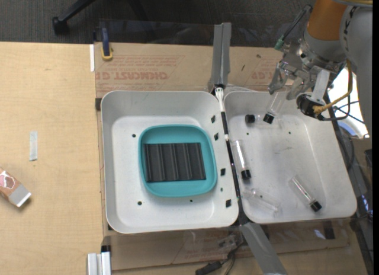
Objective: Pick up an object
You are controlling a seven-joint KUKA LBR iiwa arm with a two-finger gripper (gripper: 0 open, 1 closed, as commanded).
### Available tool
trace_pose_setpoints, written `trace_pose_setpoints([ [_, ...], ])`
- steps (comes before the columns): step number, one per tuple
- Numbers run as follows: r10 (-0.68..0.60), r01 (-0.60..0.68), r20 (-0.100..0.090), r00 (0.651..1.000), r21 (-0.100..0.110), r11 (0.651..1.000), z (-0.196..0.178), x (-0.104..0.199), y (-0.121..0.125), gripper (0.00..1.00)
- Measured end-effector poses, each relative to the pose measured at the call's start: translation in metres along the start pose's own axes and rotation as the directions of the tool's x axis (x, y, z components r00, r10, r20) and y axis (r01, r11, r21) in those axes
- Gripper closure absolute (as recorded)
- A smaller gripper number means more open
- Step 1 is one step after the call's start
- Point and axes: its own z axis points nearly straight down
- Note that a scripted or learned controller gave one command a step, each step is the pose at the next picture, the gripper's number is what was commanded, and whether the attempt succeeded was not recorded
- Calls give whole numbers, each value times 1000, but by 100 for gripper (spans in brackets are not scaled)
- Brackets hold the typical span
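Note:
My gripper (283, 88) hangs over the back edge of the right bin (331, 167). It is shut on the top of a clear tube (273, 105), which slants down from the fingertips. The tube's black cap (268, 118) is lowest, just above the bin floor. A loose black cap (250, 118) lies to its left. Further tubes lie in the same bin. One with a black cap (240, 156) runs along the left wall. Another (303, 192) rests near the front right. A clear uncapped piece (259, 198) sits at the front.
The left bin (118, 149) holds a teal tray (176, 161) with dark grooves. A grey divider post (221, 54) rises between the bins at the back. Cables (331, 105) hang off the wrist by the right bin's far corner. A small packet (13, 188) lies on the bench far left.

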Motion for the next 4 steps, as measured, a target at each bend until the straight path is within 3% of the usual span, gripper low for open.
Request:
trace_pose_setpoints([
  [1,182,-182,1,983,1,983,-1,35,-15,100],
  [2,345,-345,1,939,2,939,1,34,-14,100],
  [3,342,-342,6,940,3,940,-6,33,-14,100],
  [4,763,-763,4,646,2,646,8,-26,-45,100],
])
